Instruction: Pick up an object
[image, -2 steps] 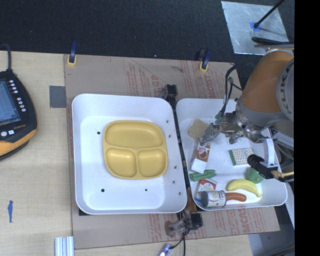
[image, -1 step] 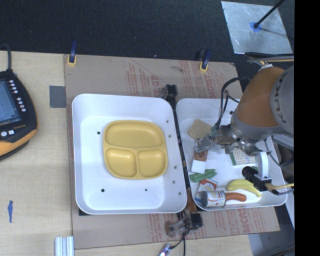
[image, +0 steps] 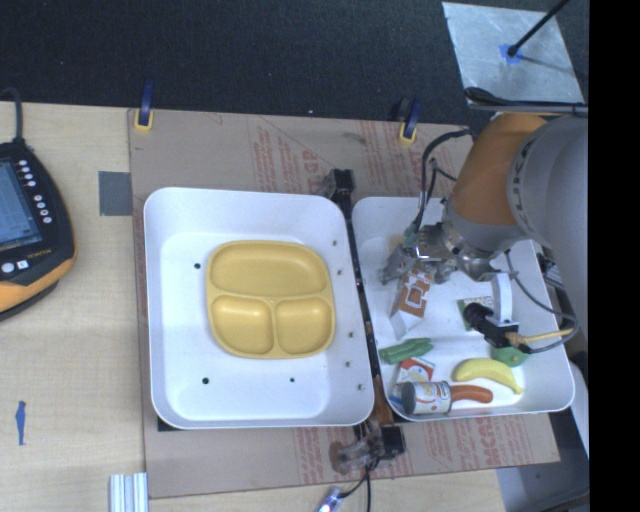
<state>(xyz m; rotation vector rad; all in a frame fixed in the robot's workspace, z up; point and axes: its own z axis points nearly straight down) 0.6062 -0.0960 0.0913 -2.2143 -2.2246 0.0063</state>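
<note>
Wooden bench (image: 70, 380), covered in the middle by a brown cardboard sheet (image: 250, 150), carries two white bins side by side.

**Progress.** The task is not shown as done. The arm (image: 520, 180) is over the right bin (image: 385, 222), with the gripper (image: 420, 252) low in that bin's upper half. A brown-and-white packet (image: 413, 295) lies just below the gripper, close to it or touching it. I cannot tell whether the gripper is clenched, released or grasping the packet. In my judgement the packet is the likely target, and a confirmed grip and a lift are left to do.

**Other contents, right bin.** All of these sit along the near edge:
- a green item (image: 405, 350)
- a printed can (image: 425, 397) lying on its side
- a yellow banana (image: 490, 373)
- a red item (image: 472, 395) just beside the can

All four are apart from the packet and do not appear to obstruct it.

**Left bin.** The left bin (image: 180, 390) holds one yellow divided plate (image: 270, 298), well apart from the gripper.

**Surroundings.** A teach pendant (image: 25, 235) rests at the bench's left edge, clear of the work.

**Obstruction.** The wall between the bins stands near the packet, which could crowd the approach.
</note>
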